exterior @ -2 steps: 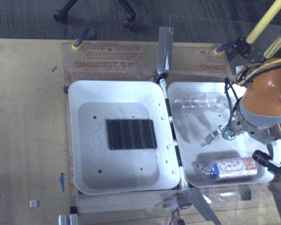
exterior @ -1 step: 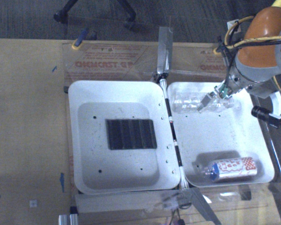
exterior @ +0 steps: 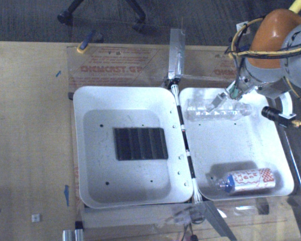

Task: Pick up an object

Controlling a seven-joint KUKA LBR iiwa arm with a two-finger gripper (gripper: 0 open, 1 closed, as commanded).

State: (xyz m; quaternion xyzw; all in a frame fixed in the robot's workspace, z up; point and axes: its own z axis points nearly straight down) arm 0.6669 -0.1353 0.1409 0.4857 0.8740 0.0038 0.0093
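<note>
A clear plastic bottle [exterior: 218, 110] lies on its side at the back of the right bin [exterior: 241, 149]. A second small bottle with a red and white label [exterior: 247, 180] lies along the front wall of that bin. My gripper [exterior: 218, 100] hangs low over the clear bottle, reaching in from the right under the arm's orange band. Its tip is right at the bottle's upper side. A dark ribbed rectangular pad [exterior: 140, 143] lies flat in the middle of the left bin [exterior: 90, 134].
A metal divider post [exterior: 176, 54] stands behind the gap between the bins. A black cylindrical part [exterior: 273, 114] juts over the right bin's right rim. Cables loop around the arm's wrist. The wooden bench extends to the left.
</note>
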